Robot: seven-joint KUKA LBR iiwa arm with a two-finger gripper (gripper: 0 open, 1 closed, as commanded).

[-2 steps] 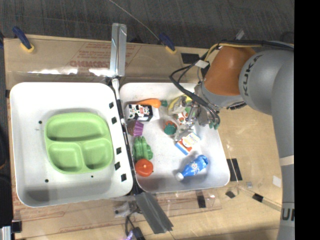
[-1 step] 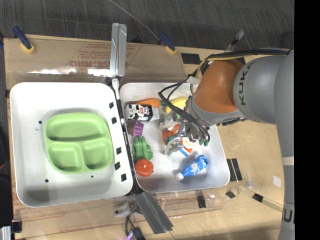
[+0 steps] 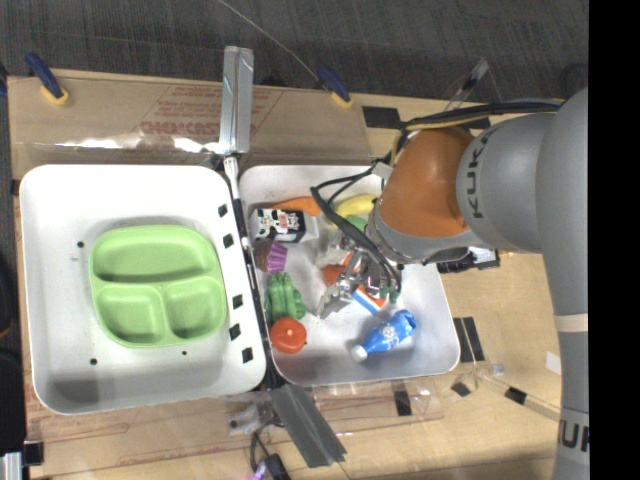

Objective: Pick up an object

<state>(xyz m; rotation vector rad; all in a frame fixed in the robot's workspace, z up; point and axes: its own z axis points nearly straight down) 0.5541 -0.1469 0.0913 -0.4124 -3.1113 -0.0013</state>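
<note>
The arm [image 3: 470, 188] comes in from three o'clock and bends down over the right bin [image 3: 430, 358], its orange band above the bin's upper half. The gripper [image 3: 345, 293] hangs low near the middle of this bin, over a patch of white floor. Whether its fingers are apart or together cannot be told; wrist and cables crowd the tip, and nothing is plainly seen between them.

Objects ring the claw. At four o'clock, near it, lies a blue bottle [image 3: 385, 336] with a white cap, on its side. At eight o'clock sits a red round piece [image 3: 288, 336], close by the bin's left wall. At nine o'clock lies a green toy [image 3: 283, 295], and above that a small purple piece [image 3: 275, 258]. At eleven o'clock lies a black-and-white carton [image 3: 277, 224] with an orange piece [image 3: 298, 206] just beyond it. At twelve o'clock a yellow object [image 3: 355, 205] peeks out beneath the wrist. A red-orange item [image 3: 345, 265] lies just beside the claw, partly hidden.

The left bin [image 3: 50, 298] holds a green divided tray [image 3: 157, 283].
</note>
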